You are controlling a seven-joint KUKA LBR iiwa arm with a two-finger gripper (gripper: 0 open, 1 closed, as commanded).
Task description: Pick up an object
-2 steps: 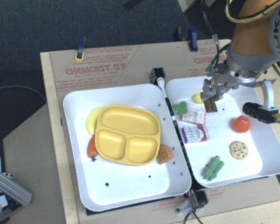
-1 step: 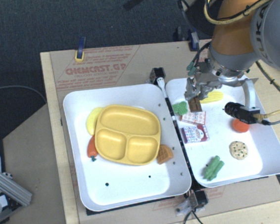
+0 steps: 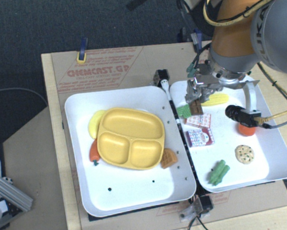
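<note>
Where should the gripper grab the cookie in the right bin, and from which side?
Take the cookie across its round edge, coming straight down from above. It appears to lie flat on the floor of the right bin, apart from the green toy and the packets, so fingers probably have room on either side. Any edge would likely do, since it is round.
</note>
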